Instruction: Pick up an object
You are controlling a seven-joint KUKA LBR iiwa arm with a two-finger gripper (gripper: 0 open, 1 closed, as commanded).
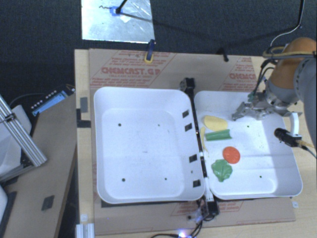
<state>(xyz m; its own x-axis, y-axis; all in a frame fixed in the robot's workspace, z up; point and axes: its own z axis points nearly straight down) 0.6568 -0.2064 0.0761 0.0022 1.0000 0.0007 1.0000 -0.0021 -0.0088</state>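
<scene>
On the bench (pixel 59 133), a pale wood-toned top, lies a flat brown board (pixel 198 66) printed with red lettering, and it carries two shallow white bins with rounded corners and smooth, slightly glossy walls. The left bin (pixel 143 95) is the larger-looking of the pair, its floor marked with a few small dark dots; the right bin (pixel 277 182) sits just beside it, joined along the shared edge by a row of small black clips (pixel 190 128). Reaching in from the right is the one arm (pixel 297 68), grey with an orange band, its metal gripper (pixel 245 112) hanging over the upper part of the right bin, above and to the right of the objects and apart from them; nothing shows between its fingers, and how far they are spread cannot be made out. Beyond the board, a square sheet of shiny, crinkled foil-like material (pixel 116 14) rests on dark carpet. Four small objects lie in the right bin's left half, close together: a lumpy green leafy piece (pixel 222 170) nearest the front, a round orange-red disc (pixel 231 154) just behind it, a straight green stick-like piece (pixel 217 135) behind that, and a smooth yellow rounded wedge (pixel 214 122) touching the stick's far side.
</scene>
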